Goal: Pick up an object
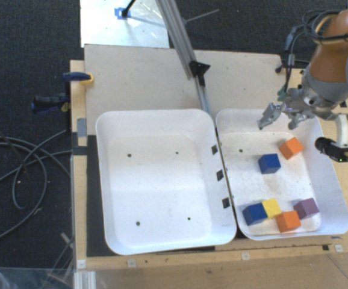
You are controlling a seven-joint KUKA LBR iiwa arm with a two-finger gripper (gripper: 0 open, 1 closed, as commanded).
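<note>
Nearest the viewer, along the front wall of the right bin (336, 212), lie four cubes in a cluster: a dark blue cube (254, 213) touching a yellow cube (271, 207), a low orange cube (288, 221) just beside them, and a purple cube (307, 208) at the right end. Farther back, on the speckled floor of the same bin, a second blue cube (270, 163) rests alone, and a second orange cube (291, 147) sits tilted a little beyond it, near the right wall. The left bin (162, 173) shows bare white floor with small dark holes. Farther still, the pincer (281, 117) hangs over the rear part of the right bin with its two fingers spread apart and nothing between them; the nearest candidates, the rear orange cube and the lone blue cube, lie apart from it toward the viewer. Behind, the grey arm with its orange band (336, 47) reaches in over the desk (144, 80). As judged here, no object is yet grasped: choosing a cube, descending, closing and lifting all remain.
</note>
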